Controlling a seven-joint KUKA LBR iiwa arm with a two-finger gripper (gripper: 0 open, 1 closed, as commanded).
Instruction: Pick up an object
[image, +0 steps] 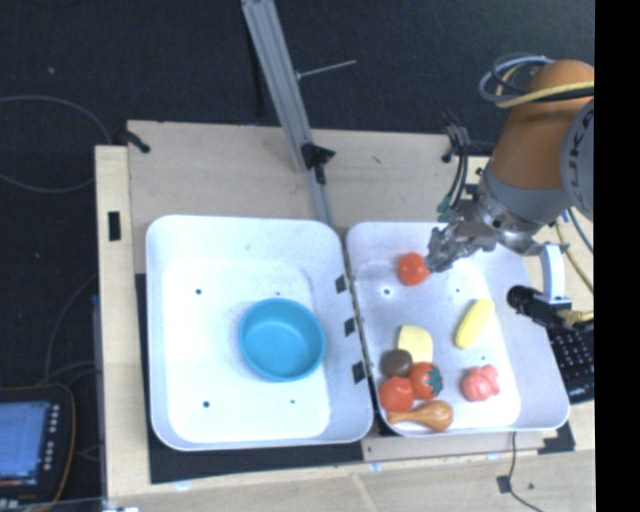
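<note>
Bench: pale wood top, bearing two shallow white bins side by side.

Left bin: holds one blue bowl, upright, near the middle.

Right bin: holds several toy foods. A small red-orange ball lies in the far part, apart from the rest. A yellow oblong piece lies tilted toward the right side. A yellow block sits near the middle, touching a brown lump. A red tomato with green top and an orange-red piece lie just beside these. A tan gourd rests at the near wall. A pink piece lies to the right.

Gripper: hangs over the right bin's far part, its tip just beside the red-orange ball. Whether it is parted or closed cannot be told.
</note>
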